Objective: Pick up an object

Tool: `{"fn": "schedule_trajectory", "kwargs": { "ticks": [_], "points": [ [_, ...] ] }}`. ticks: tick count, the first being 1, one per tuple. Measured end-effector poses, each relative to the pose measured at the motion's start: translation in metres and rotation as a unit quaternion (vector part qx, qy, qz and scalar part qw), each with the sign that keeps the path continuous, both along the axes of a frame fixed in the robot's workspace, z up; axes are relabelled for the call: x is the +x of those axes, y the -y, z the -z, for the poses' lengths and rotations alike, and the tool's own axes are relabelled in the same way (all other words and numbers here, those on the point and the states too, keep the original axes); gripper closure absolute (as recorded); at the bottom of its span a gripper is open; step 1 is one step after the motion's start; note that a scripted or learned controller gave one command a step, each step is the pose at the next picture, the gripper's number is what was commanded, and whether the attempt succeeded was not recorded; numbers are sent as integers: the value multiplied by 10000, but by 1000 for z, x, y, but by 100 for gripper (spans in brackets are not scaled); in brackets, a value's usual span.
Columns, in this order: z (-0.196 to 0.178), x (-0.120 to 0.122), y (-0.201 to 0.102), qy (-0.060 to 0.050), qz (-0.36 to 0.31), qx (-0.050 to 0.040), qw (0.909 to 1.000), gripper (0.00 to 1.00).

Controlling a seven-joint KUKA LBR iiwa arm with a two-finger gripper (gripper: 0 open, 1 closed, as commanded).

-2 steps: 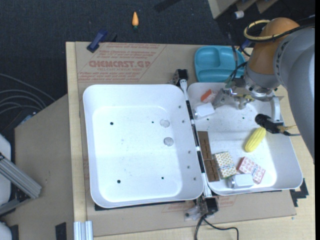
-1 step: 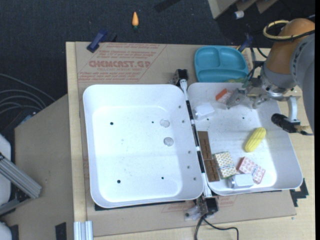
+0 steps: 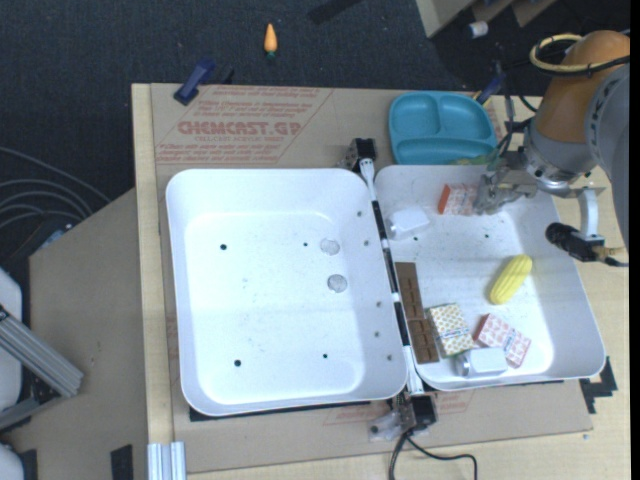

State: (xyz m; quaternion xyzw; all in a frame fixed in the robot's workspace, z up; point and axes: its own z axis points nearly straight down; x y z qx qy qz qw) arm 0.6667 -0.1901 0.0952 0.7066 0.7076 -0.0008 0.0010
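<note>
**Arm Hangs Over the Right Bin's Far Corner**

Biggest thing on the bench: the left bin point(image 3: 200, 298), a wide white tray with two small round discs point(image 3: 333, 264) near its middle. Right alongside, touching along the shared edge, sits the right bin point(image 3: 560, 308), and that's where all the goods are.

The arm point(image 3: 585, 98) reaches in from the right, its orange band high by the frame edge, grey wrist angling down. The gripper point(image 3: 497, 190) sits low over the far part of the right bin, just beside a small orange-and-white packet point(image 3: 456, 200). Open or clamped? I cannot tell from this slant, and nothing shows between its tips.

Behind the right bin, a teal divided tray point(image 3: 440, 128) rests on the bench.

Inside the right bin: a yellow corn cob point(image 3: 510, 279) lies tilted mid-bin, well apart from the gripper. Along the left wall, a brown bar point(image 3: 415, 318). Toward the near edge, a yellow patterned packet point(image 3: 449, 328), a red-and-white packet point(image 3: 503, 338), and a grey block point(image 3: 484, 364) clustered close. A white scrap point(image 3: 408, 220) lies near the far left corner.
</note>
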Motion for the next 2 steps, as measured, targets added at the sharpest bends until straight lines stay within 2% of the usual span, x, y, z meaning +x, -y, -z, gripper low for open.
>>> {"fn": "schedule_trajectory", "kwargs": {
  "ticks": [1, 2],
  "points": [
    [0, 0, 0, -3, -1, 0, 10000, 0],
    [10, -1, -40, -40, 2, 17, 10000, 0]
  ]
}}
